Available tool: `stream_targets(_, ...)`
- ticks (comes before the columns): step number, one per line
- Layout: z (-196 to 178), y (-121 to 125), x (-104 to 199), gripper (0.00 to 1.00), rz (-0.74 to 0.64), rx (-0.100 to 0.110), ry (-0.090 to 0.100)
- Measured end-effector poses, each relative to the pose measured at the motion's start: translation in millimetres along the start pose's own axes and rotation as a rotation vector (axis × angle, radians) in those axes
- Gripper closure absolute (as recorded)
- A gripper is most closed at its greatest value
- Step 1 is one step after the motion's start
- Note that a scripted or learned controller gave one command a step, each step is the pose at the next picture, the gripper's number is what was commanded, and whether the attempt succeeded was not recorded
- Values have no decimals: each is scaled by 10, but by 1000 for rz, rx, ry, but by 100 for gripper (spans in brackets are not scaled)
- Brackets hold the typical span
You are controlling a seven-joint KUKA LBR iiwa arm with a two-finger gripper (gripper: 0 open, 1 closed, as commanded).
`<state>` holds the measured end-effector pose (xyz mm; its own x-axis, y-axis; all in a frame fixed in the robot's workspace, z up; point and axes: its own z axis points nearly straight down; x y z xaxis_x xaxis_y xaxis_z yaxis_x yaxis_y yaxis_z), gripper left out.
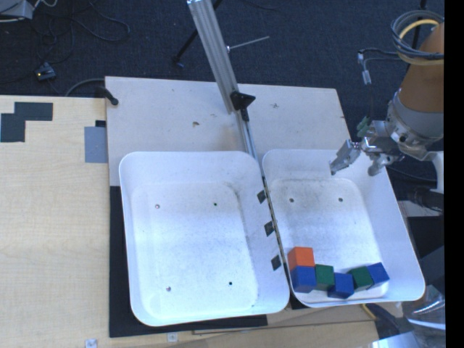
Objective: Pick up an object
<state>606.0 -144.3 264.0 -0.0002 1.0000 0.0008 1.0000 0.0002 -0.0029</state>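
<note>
Right now the arm (420, 85) is reaching over the far right corner of the right bin (319, 194), and its gripper (359, 159) is hanging above that bin's rim with its two fingers spread apart and nothing between them. Well away from the gripper, the blocks are sitting in a cluster along the right bin's near edge: an orange block (301, 256) beside the divider, a blue block (304, 278) just below it, then a green block (324, 274), a blue one (341, 284), another green (361, 277) and a last blue (378, 272). Beside the right bin, the left bin (188, 230) is resting on the counter (43, 216).
</note>
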Motion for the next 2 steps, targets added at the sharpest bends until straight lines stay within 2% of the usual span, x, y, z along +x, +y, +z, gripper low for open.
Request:
stream_targets(1, 414, 438, -145, 0, -4, -1, -2)
stream_targets(2, 285, 558, -154, 0, -6, -4, -2)
